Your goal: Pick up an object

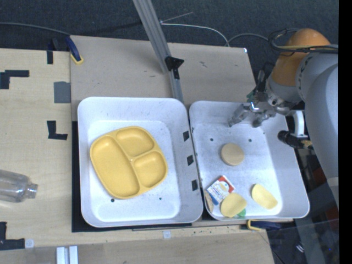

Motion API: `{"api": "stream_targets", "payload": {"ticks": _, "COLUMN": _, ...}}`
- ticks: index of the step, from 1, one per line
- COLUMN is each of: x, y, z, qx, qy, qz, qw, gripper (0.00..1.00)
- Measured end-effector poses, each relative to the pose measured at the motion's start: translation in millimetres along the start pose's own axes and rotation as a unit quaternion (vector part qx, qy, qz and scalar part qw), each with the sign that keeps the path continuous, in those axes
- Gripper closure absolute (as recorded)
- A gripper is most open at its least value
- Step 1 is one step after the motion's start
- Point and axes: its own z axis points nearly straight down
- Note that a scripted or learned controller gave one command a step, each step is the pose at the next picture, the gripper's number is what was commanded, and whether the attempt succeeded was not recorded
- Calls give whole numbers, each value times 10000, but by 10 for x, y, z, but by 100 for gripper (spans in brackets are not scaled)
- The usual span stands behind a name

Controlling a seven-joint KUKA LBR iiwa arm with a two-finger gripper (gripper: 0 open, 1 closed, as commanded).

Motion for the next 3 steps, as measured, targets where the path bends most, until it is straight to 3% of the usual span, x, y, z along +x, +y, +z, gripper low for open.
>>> {"api": "stream_targets", "payload": {"ticks": 2, "x": 140, "y": -159, "z": -11, "qx": -132, "qy": -98, "qz": -2, "qw": 9999, "gripper": 0}}
{"api": "stream_targets", "payload": {"ticks": 3, "x": -60, "y": -143, "z": -12, "qx": -125, "qy": -90, "qz": 3, "qw": 9999, "gripper": 0}}
